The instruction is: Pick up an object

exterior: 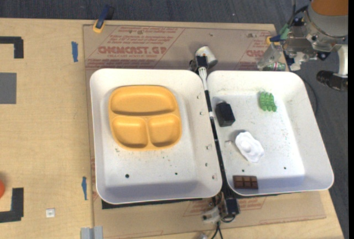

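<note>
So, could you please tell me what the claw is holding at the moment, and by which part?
Nothing: the claw sits above the right bin's far edge, with no object between its fingers.

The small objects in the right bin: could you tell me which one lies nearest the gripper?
The green block, near the bin's far right corner, is closest to the gripper. The black block, white crumpled piece and brown bar lie farther off.

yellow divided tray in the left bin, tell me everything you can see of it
The yellow divided plastic-looking tray lies flat, open side up, in the left white bin, toward its rear and left of centre. It is rounded and squarish, with three compartments: one wide at the back, two smaller in front. All three look empty. The surface is smooth and matte. It rests on the bin floor, apart from the walls, with nothing else touching it.
</note>
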Motion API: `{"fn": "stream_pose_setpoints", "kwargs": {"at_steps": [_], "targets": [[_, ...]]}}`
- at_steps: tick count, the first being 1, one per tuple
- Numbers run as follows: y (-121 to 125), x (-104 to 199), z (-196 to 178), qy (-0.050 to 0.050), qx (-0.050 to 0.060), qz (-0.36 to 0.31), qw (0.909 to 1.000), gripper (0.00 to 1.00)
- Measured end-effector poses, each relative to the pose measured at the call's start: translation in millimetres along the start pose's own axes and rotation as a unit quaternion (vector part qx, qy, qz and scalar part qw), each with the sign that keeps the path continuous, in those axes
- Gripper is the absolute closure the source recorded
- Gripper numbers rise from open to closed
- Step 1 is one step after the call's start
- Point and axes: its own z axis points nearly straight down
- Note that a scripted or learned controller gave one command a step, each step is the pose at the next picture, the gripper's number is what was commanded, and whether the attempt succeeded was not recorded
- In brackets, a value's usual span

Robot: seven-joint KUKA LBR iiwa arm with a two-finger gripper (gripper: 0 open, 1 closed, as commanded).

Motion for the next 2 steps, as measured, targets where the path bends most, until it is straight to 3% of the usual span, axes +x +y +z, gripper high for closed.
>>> {"fn": "stream_pose_setpoints", "kwargs": {"at_steps": [1,2], "targets": [[-85,12,110,0.000,0.001,0.024,0.9997,0.00],[-125,38,169,0.000,0.000,-0.016,0.9999,0.00]]}}
